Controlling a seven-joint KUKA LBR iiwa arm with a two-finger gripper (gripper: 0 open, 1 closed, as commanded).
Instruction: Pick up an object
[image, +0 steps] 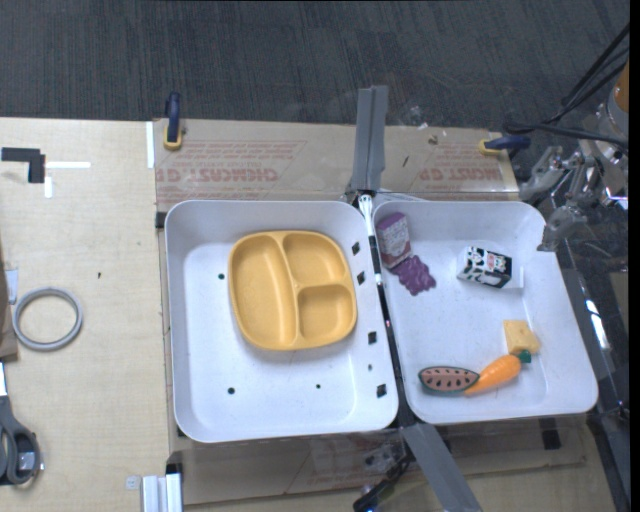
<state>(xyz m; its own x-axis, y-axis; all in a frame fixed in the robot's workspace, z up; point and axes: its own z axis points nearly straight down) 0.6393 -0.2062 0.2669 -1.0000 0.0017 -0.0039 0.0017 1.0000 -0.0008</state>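
The right bin (560, 300) holds several toy items: a purple can (393, 237) lying by the left wall, purple grapes (416, 275) just below it, a black-and-white carton (485, 267), a yellow cheese block (521, 337), an orange carrot (498, 373) and a watermelon slice (448, 379). My gripper (578, 195) hangs beyond the right bin's far right corner, outside its rim and apart from all the items. Nothing shows between its fingers.
A yellow divided plate (292, 290) lies in the left bin (200, 380). A grey bar (369, 140) stands behind the seam between the bins. A tape roll (45, 318) and scissors (15, 452) lie on the bench at left. Clamps (173, 122) grip the cardboard behind.
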